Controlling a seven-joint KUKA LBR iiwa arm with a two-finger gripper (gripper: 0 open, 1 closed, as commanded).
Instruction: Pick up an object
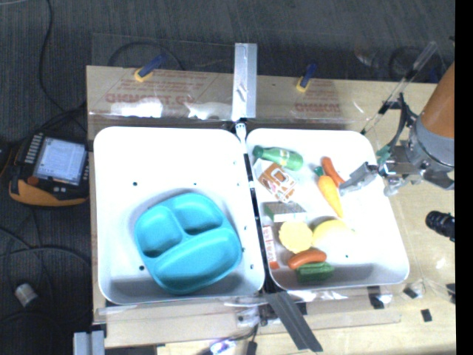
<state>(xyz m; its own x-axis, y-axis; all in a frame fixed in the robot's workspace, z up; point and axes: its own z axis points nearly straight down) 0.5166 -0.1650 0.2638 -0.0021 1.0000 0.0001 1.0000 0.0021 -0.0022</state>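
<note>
At the right bin's [384,228] far right rim, the gripper [366,176] hangs just inside the wall, above bare white floor, with nothing between its fingers; whether the jaws stand apart or together cannot be told from this slant. The step in hand looks like the approach: no object is yet chosen by contact, and the pick is not begun. The nearest candidate is the carrot [329,196], just left of the gripper, lying flat with its long axis running from upper left to lower right, the thin tip toward the lemon [330,231]. A red chili [330,170] lies close above it on much the same line. Farther left lie a green bottle [278,156], a small carton [276,181], a yellow disc [295,236], a sausage [307,257] and a green block [315,271]. The left bin [118,198] holds a blue tray [188,239]. The next move, I judge, calls for a short shift left and a descent, with the fingers set across the carrot's axis rather than along it, and clear of the chili.
</note>
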